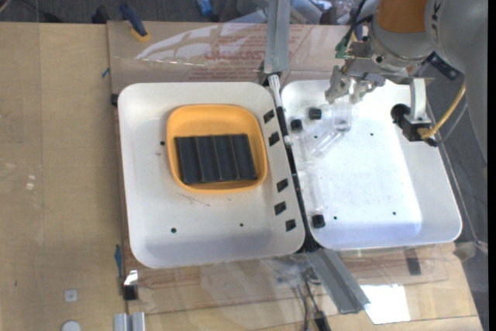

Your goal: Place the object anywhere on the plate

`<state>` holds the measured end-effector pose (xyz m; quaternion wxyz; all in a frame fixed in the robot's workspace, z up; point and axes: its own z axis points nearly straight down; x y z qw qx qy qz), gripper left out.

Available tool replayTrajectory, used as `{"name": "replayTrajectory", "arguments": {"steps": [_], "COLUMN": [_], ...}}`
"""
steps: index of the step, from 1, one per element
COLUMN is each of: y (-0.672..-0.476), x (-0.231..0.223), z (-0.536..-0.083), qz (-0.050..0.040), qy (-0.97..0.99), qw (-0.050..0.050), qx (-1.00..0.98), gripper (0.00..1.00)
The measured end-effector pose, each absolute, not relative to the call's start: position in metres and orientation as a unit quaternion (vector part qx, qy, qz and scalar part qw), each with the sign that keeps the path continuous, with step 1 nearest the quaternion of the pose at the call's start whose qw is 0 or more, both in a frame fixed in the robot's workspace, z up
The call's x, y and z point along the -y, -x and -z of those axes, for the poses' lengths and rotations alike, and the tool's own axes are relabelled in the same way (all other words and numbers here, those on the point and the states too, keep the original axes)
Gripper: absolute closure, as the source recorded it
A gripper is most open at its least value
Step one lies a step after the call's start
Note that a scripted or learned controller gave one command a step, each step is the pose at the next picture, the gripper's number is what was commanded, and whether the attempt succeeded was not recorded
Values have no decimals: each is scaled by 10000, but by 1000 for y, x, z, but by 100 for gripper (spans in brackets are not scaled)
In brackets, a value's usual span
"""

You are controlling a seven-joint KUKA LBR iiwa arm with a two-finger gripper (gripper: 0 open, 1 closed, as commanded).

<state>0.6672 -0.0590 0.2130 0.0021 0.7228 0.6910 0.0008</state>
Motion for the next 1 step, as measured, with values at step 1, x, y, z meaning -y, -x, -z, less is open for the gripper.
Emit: {"name": "replayTrajectory", "arguments": {"steps": [1], "y": [-667], "x": [58], "z": [-213], "qz": [-9], "qy": [-7225], "qw": [21], "qx": [-6914], "gripper": [0]}}
